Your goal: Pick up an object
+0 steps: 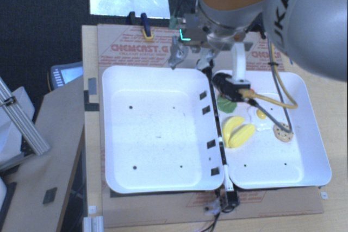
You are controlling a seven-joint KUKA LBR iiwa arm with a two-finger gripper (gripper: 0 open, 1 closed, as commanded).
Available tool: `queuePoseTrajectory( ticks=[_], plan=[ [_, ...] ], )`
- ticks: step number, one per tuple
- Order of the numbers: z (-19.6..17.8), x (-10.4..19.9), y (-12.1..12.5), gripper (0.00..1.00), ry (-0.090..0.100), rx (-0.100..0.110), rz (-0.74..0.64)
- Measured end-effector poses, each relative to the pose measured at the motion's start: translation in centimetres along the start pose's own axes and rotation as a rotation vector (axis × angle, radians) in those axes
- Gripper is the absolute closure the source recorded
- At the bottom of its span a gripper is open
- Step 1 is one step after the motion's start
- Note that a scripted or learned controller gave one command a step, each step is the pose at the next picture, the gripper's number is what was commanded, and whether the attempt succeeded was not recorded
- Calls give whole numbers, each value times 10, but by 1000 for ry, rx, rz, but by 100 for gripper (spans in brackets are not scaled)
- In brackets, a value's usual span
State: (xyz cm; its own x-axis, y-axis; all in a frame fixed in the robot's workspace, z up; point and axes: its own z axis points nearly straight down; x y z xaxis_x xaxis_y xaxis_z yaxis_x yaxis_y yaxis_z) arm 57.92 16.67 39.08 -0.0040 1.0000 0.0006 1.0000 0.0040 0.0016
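The right bin (pixel 304 171) holds several small items near its left wall: a yellow banana-shaped piece (pixel 238 132), a green piece (pixel 226 104), a white and yellow fried-egg toy (pixel 260 115) and a brown cookie (pixel 283 133). My gripper (pixel 190 60) hangs over the back edge of the bins, near the divider and behind these items. Its two fingers stand apart with nothing between them, so it is open. The arm's grey and orange body covers the back right of the scene.
The left bin (pixel 117 171) lies beside the right one, with black clips along the divider (pixel 216 133). A black fitting (pixel 228 87) with a yellow cable (pixel 274 101) trails over the right bin. Clamps (pixel 145 27) sit on the cardboard behind.
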Motion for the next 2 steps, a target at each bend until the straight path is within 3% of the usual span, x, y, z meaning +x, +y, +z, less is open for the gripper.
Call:
queuePoseTrajectory(
  ticks=[1, 2],
  plan=[
    [-11, 0, 1, 100, 1, -2, -5],
    [-11, 0, 1, 0, 0, -2, -5]
  ],
)
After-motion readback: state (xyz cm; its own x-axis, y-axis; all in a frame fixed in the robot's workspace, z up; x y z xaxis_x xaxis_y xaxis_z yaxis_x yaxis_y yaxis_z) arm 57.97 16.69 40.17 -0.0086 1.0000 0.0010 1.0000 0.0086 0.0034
